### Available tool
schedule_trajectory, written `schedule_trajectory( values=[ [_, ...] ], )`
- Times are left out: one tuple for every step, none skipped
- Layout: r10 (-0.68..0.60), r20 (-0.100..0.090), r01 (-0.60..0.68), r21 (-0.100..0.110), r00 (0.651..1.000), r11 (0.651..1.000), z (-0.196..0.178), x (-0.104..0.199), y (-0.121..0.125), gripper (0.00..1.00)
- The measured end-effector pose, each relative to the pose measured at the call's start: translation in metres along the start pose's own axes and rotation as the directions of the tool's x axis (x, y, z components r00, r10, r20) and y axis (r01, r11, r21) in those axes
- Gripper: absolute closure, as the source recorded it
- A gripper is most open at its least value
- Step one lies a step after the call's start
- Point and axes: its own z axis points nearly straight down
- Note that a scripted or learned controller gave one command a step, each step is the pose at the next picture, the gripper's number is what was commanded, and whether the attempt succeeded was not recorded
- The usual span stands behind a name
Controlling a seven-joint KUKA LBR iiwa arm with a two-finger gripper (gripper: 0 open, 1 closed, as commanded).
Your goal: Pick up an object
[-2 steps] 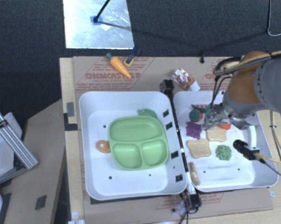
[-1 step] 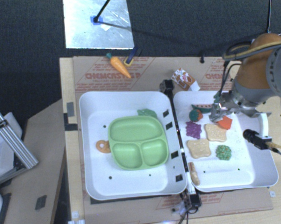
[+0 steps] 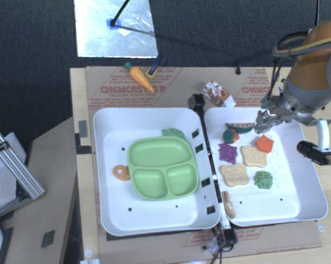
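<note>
Reaching in from the right, the arm (image 3: 316, 67) is seen with its gripper (image 3: 265, 120) poised over the upper part of the right bin (image 3: 305, 204), so the step in hand is judged to be the approach, with nothing yet lifted. Whether the gripper is spread or closed cannot be told, as its tip is small and dark against the clutter; no object is seen in its hold. The nearest candidates lie just beside it: a watermelon slice (image 3: 240, 127), thin and curved, to its left, and an orange block (image 3: 264, 144), small and angular, just below. Either is likely to be the target. A short, straight descent is called for next, with the tip centred on one piece so that its neighbours are not nudged. Elsewhere in this bin are a dark green round piece (image 3: 230, 136), a bumpy purple grape cluster (image 3: 228, 152), two flat beige slices of toast (image 3: 254, 156) and (image 3: 235, 175), a knobbly green broccoli (image 3: 263, 179) and a slim tan piece (image 3: 229, 203) by the dividing wall. All appear to be moulded toy food, hard and smooth, and the flat ones are judged awkward to pinch from above. In the left bin (image 3: 111, 213) a pale green tray (image 3: 160, 167) with three compartments is set, glossy and rounded, with a small pretzel (image 3: 121, 173) just beside it. A toy carrot (image 3: 142, 79) lies on the cardboard beyond the bins.
</note>
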Motion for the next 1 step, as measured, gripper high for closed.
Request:
schedule_trajectory(
  values=[
    [-0.004,-0.002,0.004,0.004,1.0,1.0,0.0025,0.0464,0.0086,1.0]
  ],
)
